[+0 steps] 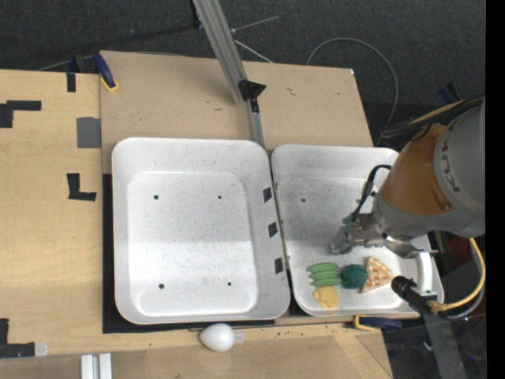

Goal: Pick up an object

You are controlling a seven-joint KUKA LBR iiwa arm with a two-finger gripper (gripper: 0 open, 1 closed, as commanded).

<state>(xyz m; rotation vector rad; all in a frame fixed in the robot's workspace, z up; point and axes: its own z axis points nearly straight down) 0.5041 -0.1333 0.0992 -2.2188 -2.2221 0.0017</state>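
Several small toy foods lie along the near edge of the right bin (pixel 316 168): a green pea pod (pixel 322 273), a dark green broccoli piece (pixel 354 275), a yellow item (pixel 326 296) and a pizza slice (pixel 378 275). My gripper (pixel 346 240) hangs low inside the right bin, just above and behind these toys, closest to the broccoli. Nothing shows between its tips. The grey arm with its orange band (pixel 414 184) reaches in from the right.
The left bin (pixel 189 227) sits beside the right one, separated by a raised divider (pixel 272 227). A white egg-shaped object (pixel 218 337) lies on the bench in front of the left bin. A metal pole (pixel 225 38) slants over the back.
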